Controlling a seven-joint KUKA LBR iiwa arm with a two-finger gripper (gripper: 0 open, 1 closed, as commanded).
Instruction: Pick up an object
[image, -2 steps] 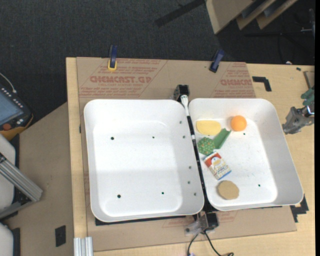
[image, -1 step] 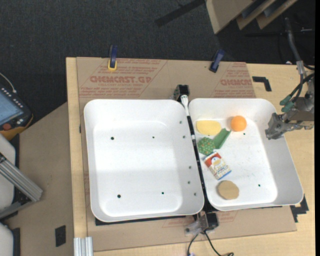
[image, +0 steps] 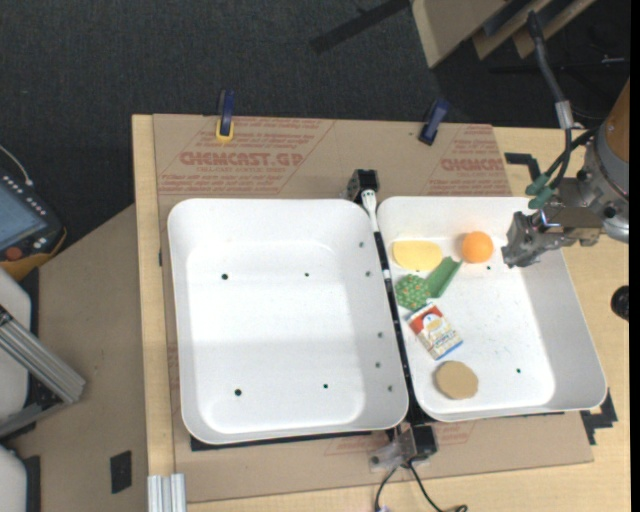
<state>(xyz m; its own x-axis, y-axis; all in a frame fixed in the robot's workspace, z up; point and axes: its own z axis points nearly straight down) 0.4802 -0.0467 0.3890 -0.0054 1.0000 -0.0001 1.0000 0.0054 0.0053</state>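
Note:
The right bin (image: 560, 330) holds an orange ball (image: 477, 247), a yellow piece (image: 416, 253), a green leafy piece (image: 424, 283), a small red-and-white carton (image: 435, 331) and a round tan disc (image: 456, 380). My gripper (image: 522, 250) hangs over the bin's upper right part, just right of the orange ball and apart from it. I see nothing between its fingers.
The left bin (image: 200, 400) lies beside the right one, with a black divider strip (image: 385, 290) between them. Both rest on a cardboard sheet (image: 260, 150) held by clamps (image: 225, 118) at the back. Cables (image: 545, 70) trail from the arm at the upper right.

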